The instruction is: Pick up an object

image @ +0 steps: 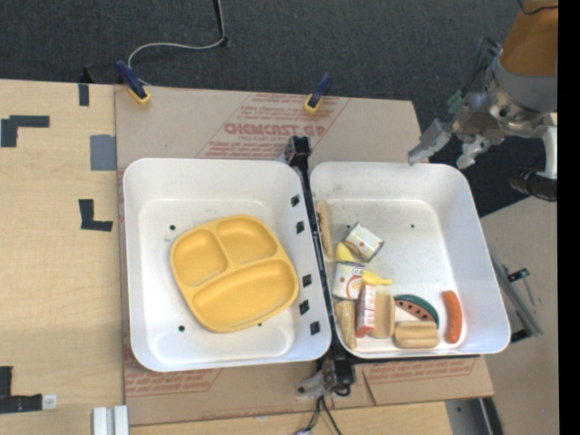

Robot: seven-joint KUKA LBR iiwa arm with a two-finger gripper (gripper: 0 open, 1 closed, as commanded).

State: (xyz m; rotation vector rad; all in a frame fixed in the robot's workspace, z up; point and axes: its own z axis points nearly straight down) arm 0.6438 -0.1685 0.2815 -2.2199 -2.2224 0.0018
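The tool (447,148) hangs with its fingers spread apart and nothing between them, above the far edge of the right bin (471,208) of toy food (390,308).

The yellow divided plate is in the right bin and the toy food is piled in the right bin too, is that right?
Not quite. The camera view shows the yellow divided plate in the left bin. The toy food is indeed in the right bin.
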